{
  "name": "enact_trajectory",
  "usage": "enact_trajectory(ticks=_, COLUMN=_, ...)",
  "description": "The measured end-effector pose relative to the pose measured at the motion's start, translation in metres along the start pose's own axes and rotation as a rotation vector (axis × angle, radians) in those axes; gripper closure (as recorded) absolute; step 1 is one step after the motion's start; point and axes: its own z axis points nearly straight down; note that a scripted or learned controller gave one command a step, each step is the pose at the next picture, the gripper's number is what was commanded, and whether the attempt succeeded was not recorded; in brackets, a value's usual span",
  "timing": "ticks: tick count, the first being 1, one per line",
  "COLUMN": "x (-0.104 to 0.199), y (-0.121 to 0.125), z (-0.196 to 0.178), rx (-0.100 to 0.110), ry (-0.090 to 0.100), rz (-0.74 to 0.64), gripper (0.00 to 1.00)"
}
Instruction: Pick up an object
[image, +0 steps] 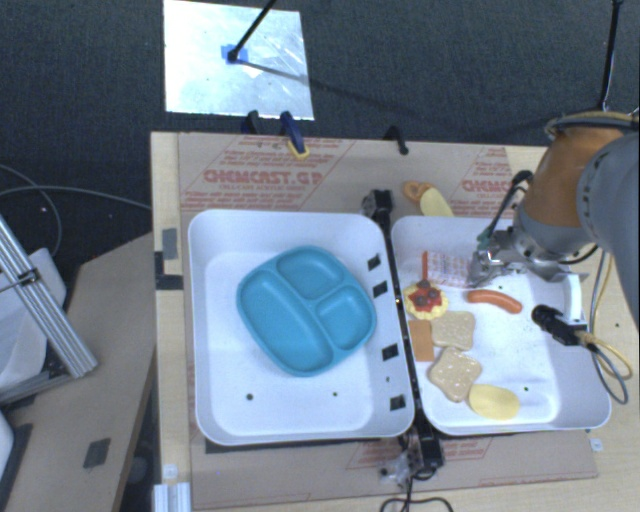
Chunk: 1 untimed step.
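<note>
In the left bin (215, 330) lies a blue plate (305, 310) with three compartments. In the right bin (580, 400) a red sausage (495, 299), long and glossy, lies near the bin's middle, above two toast slices (454, 352) and a yellow piece (494, 402). The gripper (484, 262) hangs just above-left of the sausage; whether it is clenched or released, I cannot tell.
</note>
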Motion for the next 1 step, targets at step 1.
enact_trajectory(ticks=1, x=-0.0006, y=0.0023, z=-0.0123, rx=-0.006, ry=-0.001, rz=-0.001, gripper=1.00)
